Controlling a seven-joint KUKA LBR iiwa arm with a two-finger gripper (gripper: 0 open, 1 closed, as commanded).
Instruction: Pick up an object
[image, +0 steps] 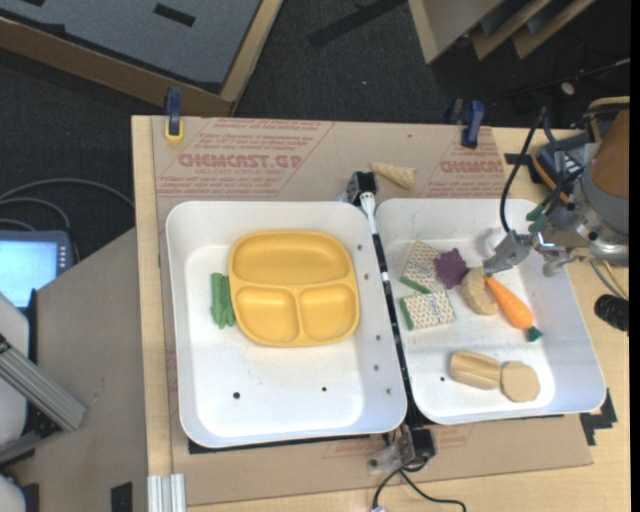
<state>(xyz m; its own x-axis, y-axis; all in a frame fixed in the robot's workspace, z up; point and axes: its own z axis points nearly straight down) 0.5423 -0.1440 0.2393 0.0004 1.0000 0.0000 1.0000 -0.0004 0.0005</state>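
Carrot (512, 305) is lying in the right bin (585, 385), touching a tan round piece (479, 294). Gripper (503, 255) is hovering just above them; its opening cannot be told. Approach seems underway; descending and closing come next.

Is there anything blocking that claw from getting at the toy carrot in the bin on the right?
Nothing visible does. The gripper hangs just above the upper end of the carrot, with open space between them. A tan round piece lies right against the carrot's left side, which may crowd a grasp.
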